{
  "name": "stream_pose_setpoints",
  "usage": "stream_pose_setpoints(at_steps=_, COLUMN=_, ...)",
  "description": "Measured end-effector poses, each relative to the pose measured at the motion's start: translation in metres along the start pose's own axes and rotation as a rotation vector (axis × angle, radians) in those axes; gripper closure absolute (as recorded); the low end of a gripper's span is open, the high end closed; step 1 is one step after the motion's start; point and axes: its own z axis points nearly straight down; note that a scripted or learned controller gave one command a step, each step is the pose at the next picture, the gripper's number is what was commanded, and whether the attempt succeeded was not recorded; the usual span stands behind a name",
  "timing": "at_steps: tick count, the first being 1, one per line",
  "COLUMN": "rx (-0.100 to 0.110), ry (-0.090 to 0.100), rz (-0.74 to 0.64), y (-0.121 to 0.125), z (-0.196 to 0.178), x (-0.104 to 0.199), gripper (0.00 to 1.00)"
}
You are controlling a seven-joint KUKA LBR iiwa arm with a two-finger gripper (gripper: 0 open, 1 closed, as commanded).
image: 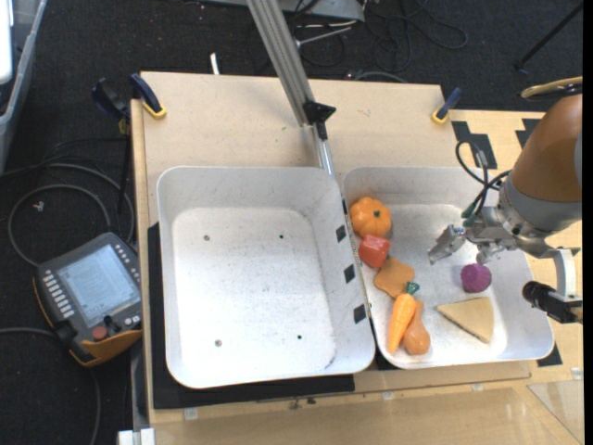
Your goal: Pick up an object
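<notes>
Presently we find the gripper hovering in the right bin, fingers apart and holding nothing, just left of the purple object, presumably lined up to take it.

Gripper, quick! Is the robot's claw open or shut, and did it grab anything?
Gripper: above the right bin, beside the purple ball; nothing visible between its fingers, and open or shut cannot be told.
</notes>
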Motion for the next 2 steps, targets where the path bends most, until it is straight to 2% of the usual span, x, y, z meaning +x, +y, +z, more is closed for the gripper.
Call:
stream_pose_setpoints(at_steps=1, rx=-0.002, ry=0.0, rz=-0.002, y=0.0064, z=0.053, x=0.0081, gripper=0.0)
stream_pose_setpoints(at_steps=2, rx=-0.01, ry=-0.004, rz=0.001, y=0.008, z=0.0609, x=0.0074, gripper=0.0)
